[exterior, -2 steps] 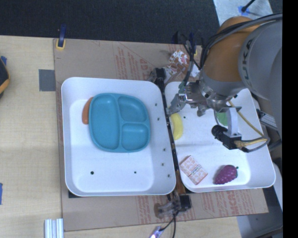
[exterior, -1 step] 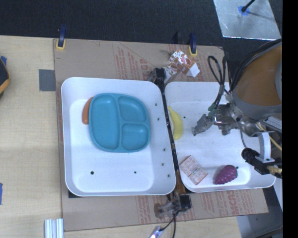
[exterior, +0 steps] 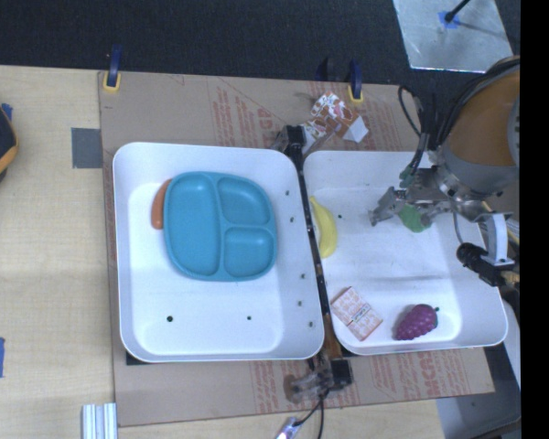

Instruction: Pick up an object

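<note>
Progress is partial: my pincer (exterior: 398,207) hangs low in the right bin (exterior: 439,265), a small green object (exterior: 416,219) just beside it, but I cannot tell whether I pinch it. Lifting remains. A knobbly purple grape bunch (exterior: 416,321), a flat printed packet (exterior: 355,313) and a smooth yellow banana (exterior: 325,229) lie untouched.

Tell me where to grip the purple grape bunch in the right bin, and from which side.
Grip the purple grape bunch across its plump middle, coming straight down from above. It lies flat on the right bin floor, its long axis running left to right, so closing across the short width looks best. The bin's near wall sits close below it, leaving little room for a sideways approach; the small printed packet lies apart, to its left.
</note>
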You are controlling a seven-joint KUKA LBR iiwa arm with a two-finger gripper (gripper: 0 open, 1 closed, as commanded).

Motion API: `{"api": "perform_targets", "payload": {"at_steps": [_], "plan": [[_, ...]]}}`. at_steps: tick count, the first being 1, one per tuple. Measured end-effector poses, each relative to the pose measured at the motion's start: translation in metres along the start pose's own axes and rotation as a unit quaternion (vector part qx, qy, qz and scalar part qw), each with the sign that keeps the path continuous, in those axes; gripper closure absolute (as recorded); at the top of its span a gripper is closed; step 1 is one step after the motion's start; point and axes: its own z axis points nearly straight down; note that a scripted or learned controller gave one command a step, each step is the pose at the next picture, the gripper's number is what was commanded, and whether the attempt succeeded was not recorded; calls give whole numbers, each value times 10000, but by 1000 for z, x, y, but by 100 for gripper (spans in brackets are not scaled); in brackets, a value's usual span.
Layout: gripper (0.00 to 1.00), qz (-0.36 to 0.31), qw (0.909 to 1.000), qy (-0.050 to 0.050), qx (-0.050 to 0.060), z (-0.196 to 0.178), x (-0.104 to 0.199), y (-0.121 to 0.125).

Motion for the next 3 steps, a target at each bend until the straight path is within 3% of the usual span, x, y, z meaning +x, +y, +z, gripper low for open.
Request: {"api": "perform_targets", "payload": {"at_steps": [1, 2, 3], "plan": [[0, -3, 10000, 4, 6, 48, -64, 65], [0, -13, 10000, 0, 5, 64, -67, 41], [100, -27, 10000, -2, 6, 52, -68, 41]]}}
